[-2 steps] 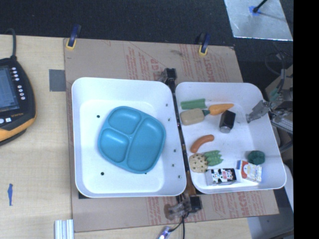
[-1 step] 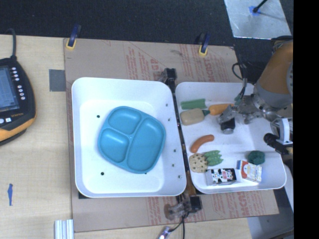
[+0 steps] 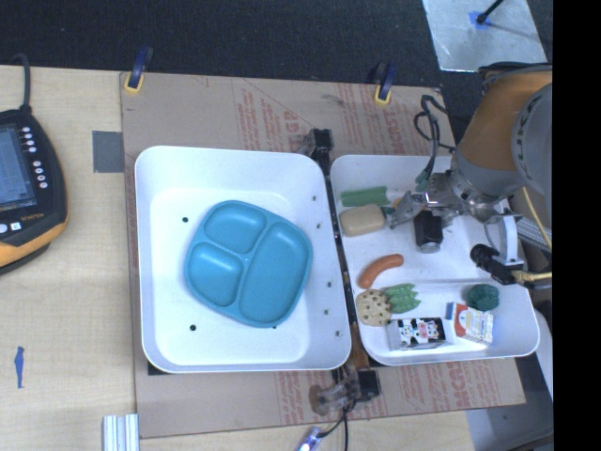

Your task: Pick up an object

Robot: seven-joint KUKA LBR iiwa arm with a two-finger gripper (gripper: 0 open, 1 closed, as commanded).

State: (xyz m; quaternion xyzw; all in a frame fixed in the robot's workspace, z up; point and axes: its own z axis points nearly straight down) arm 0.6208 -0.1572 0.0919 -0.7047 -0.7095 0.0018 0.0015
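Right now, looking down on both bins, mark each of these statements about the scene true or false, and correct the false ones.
1. The blue divided plate lies in the left bin. True.
2. The sausage lies on the blue plate. False: it lies in the right bin.
3. The gripper is over the right bin. True.
4. The cookie touches the green leafy piece. True.
5. The handheld controller sits inside the left bin. False: it rests on the bench, left of both bins.
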